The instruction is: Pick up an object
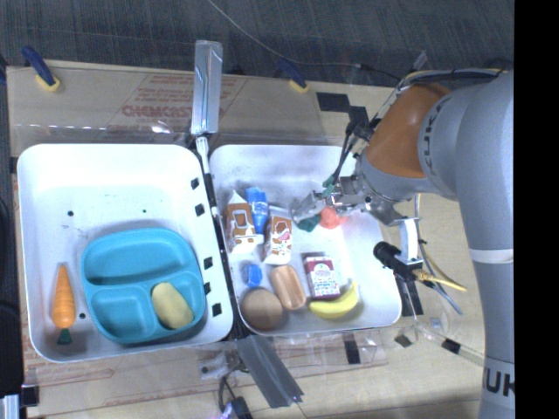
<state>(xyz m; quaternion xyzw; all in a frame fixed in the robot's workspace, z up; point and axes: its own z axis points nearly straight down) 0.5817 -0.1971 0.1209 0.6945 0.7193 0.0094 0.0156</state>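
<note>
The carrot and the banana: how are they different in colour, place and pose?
The carrot is orange; the banana is yellow. The carrot lies in the left bin, beside the blue tray; the banana lies in the right bin. The carrot is straight, the banana curved. Both lie flat, untouched by the gripper.

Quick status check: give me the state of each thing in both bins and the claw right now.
Carrot: lying in left bin, beside the tray.
Tray: flat in left bin.
Potato: in tray's lower right compartment.
Banana: lying in right bin.
Hot dog: lying by the banana.
Claw: low over right bin; grip unclear.
</note>
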